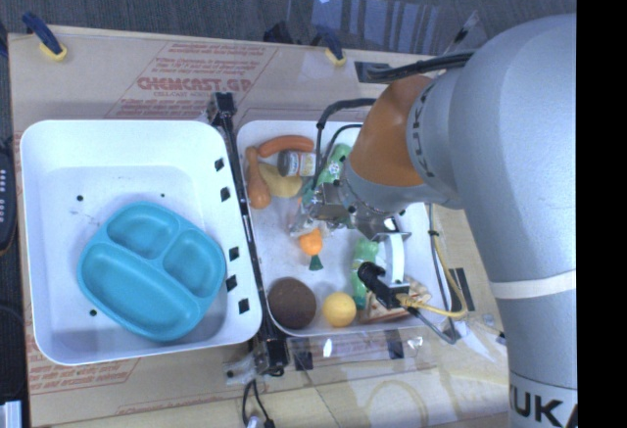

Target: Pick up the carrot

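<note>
Two white bins sit side by side on the worktop [147, 73], and the grey arm [509, 171] with its orange band reaches in from the right over the right bin [257, 137]. The left bin [59, 162] carries a blue divided plate [152, 269] lying toward its near left corner. In the right bin, a brown round object [292, 303] rests at the near left corner with a yellow ball-like fruit [339, 309] just beside it along the near edge. A yellowish pear-like shape [279, 184] and an orange-brown piece [257, 183] lie against the far left wall, next to a reddish sausage-like item [284, 144] along the far edge and a small jar or can [294, 163] just below it. Green items [366, 255] lie under the wrist toward the right side. The carrot [312, 245], a small orange piece with a green tip pointing toward the near edge, lies near the middle of the right bin. The claw [313, 218] hangs just above the carrot, perhaps touching its top; whether its jaws are spread or closed cannot be made out.
</note>
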Action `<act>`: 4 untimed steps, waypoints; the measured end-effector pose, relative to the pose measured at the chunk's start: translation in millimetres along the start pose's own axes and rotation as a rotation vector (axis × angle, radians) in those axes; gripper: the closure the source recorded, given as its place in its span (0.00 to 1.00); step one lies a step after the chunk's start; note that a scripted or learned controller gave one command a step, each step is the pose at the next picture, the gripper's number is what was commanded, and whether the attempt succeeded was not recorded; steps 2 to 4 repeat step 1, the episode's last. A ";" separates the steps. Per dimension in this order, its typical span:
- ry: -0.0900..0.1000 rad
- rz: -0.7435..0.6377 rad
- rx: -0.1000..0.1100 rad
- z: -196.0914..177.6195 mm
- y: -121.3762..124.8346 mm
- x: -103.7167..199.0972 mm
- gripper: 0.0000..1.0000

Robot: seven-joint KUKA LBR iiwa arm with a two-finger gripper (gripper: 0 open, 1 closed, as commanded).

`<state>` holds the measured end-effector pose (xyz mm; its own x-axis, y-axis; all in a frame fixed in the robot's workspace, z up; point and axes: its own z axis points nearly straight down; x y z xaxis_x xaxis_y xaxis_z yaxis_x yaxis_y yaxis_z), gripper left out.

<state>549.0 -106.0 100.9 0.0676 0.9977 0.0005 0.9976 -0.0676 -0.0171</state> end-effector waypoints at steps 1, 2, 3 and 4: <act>-0.001 0.225 -0.010 -13.1 -5.3 -17.7 1.00; -0.001 0.225 -0.010 -13.1 -5.3 -17.7 1.00; -0.001 0.225 -0.010 -13.1 -5.3 -17.7 1.00; -0.001 0.225 -0.010 -13.1 -5.3 -17.7 1.00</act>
